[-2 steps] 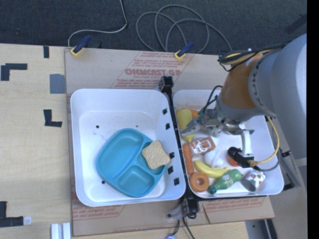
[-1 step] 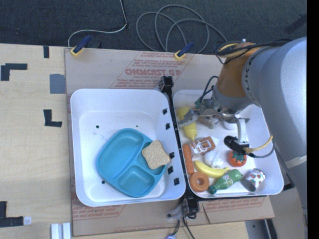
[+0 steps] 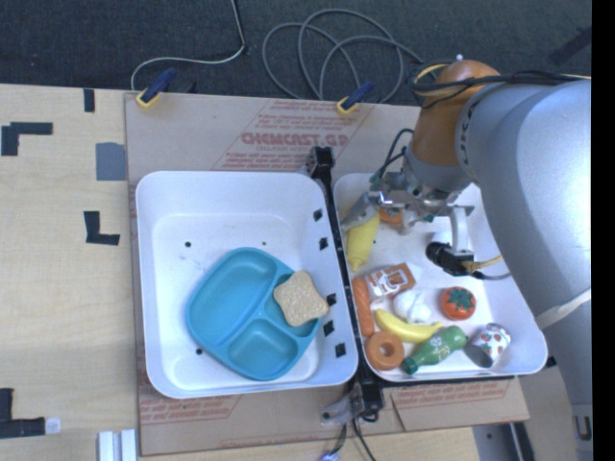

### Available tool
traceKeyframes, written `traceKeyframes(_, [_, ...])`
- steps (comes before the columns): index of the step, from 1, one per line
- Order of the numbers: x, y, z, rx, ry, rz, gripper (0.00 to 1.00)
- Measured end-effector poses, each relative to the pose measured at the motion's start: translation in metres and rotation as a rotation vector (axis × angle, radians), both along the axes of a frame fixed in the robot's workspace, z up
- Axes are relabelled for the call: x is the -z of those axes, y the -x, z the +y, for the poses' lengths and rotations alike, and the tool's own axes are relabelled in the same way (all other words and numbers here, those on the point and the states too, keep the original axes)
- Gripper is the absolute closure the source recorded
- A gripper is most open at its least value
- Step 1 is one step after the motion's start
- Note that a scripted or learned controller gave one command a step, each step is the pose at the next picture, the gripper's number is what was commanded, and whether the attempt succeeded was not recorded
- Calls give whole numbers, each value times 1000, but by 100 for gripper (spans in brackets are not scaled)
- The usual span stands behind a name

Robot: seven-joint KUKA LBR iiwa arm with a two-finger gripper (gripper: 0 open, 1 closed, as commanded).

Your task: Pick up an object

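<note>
My gripper [image 3: 392, 206] hangs low over the far end of the right bin [image 3: 527, 327], under the orange wrist band. A small orange-brown object [image 3: 392, 218] lies right beneath it; whether it is gripped is unclear. Just left of the gripper lies a yellow pear-like fruit [image 3: 360, 242]. Nearer in the same bin are an orange and white packet [image 3: 389, 280], an orange carrot-like stick [image 3: 361, 307], a banana [image 3: 408, 329], a brown doughnut [image 3: 385, 351], a green bottle-shaped toy [image 3: 434, 347], a red tomato [image 3: 458, 302] and a white and red piece [image 3: 488, 343].
The left bin [image 3: 159, 214] holds a blue divided plate [image 3: 235, 313] with a slice of toast [image 3: 301, 298] on its right edge. A black divider [image 3: 332, 248] runs between the bins. The grey arm [image 3: 538, 181] covers the right bin's right side. Cables [image 3: 327, 51] loop behind the bench.
</note>
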State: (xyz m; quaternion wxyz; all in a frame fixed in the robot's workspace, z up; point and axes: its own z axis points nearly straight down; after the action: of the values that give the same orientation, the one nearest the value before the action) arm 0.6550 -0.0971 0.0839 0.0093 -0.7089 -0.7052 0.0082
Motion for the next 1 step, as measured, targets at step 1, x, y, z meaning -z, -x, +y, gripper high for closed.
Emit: traceKeyframes(1, [0, 3, -1, -3, 0, -10, 0])
